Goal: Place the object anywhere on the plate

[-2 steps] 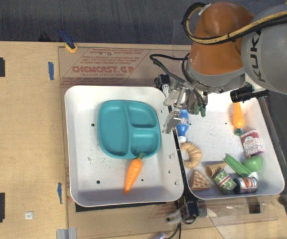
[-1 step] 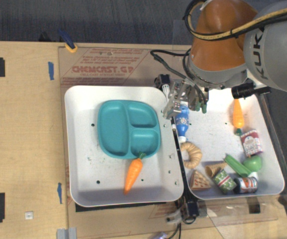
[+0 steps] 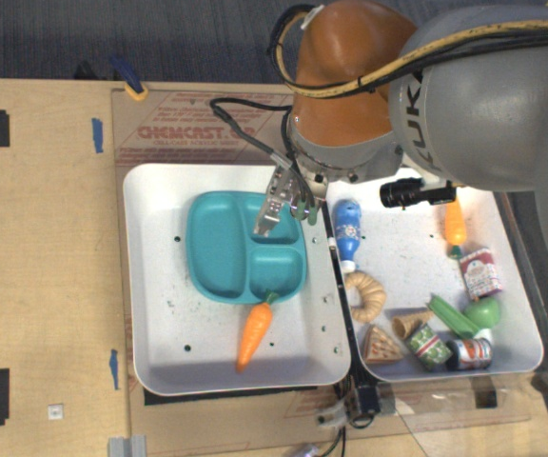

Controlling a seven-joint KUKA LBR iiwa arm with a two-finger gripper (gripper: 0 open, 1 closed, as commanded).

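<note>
Orange carrot point(image 3: 254, 331) off teal plate's point(image 3: 226, 250) near edge, well below fingers point(image 3: 276, 208), their gap unclear

Arm reaching in from the right, orange band above the wrist; gripper point(image 3: 276, 212) pointing down at centre, with nothing seen between its fingers.

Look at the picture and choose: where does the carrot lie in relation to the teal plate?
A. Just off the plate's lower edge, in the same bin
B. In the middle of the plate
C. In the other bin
A: the carrot lies on the left bin's floor, with its green top at the lower rim of the teal plate.
</note>
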